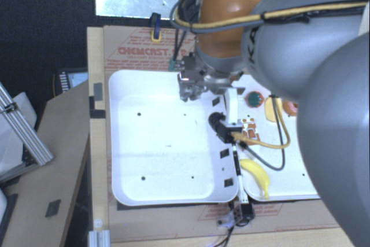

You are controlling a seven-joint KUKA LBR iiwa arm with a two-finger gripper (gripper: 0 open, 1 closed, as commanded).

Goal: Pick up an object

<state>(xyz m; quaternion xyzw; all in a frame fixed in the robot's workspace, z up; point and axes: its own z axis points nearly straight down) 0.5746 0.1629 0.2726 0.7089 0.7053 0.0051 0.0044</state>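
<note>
Camera view: 2 white bins, 1 banana, 1 green-orange object; pincer state unclear.

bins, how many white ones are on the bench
2. The left bin lies in full view under the end effector. The right bin sits beside it, holding a banana, largely covered by the arm, so more items may be hidden there.

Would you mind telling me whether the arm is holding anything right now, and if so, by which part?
It cannot be told: the gripper hangs over the left bin, nothing visible in it.
</note>
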